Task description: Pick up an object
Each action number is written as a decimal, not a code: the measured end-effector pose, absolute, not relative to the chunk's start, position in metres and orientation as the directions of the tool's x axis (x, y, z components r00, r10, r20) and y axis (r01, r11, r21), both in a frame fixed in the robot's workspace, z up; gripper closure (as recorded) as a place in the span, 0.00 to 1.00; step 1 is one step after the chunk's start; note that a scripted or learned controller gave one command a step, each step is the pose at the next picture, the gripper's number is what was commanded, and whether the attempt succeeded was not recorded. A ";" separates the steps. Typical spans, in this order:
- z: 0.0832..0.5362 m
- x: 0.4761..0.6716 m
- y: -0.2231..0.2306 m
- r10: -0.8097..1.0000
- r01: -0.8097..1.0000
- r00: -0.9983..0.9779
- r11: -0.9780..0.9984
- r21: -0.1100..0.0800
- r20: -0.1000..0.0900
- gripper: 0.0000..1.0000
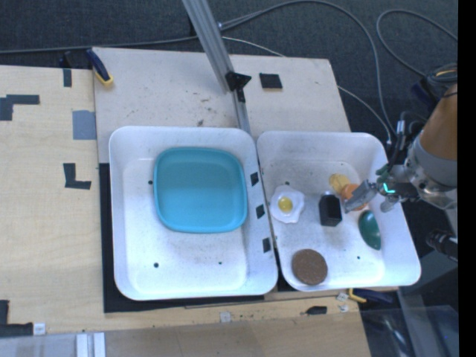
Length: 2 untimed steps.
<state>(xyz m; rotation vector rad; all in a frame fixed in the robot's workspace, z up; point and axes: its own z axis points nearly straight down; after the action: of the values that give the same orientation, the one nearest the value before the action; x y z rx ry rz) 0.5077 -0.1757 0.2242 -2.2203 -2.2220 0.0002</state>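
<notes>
The right bin [338, 147] holds a fried-egg toy [286, 204], a black block [329, 210], a small orange and yellow piece [341, 184], a dark green oval piece [370, 230] and a brown round disc [309, 266]. My gripper [375, 198] hangs over the bin's right side, just above the green piece and to the right of the black block. Its fingers stand apart, open, with nothing between them. One finger [361, 195] lies close to the orange piece.
The left bin [126, 222] carries a light blue square plate [201, 190]. A metal rail [216, 43] runs down from the top to the gap between the bins. Cables lie on the dark floor at the upper right.
</notes>
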 end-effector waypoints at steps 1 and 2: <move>0.224 0.508 -0.176 1.000 1.000 -0.001 0.001 -0.001 0.000 0.00; 0.169 0.504 -0.185 1.000 1.000 0.000 0.000 -0.005 0.001 0.00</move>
<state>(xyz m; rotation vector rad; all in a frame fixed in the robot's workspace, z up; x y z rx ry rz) 0.5037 -0.1849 0.1690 -2.2185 -2.2177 0.0046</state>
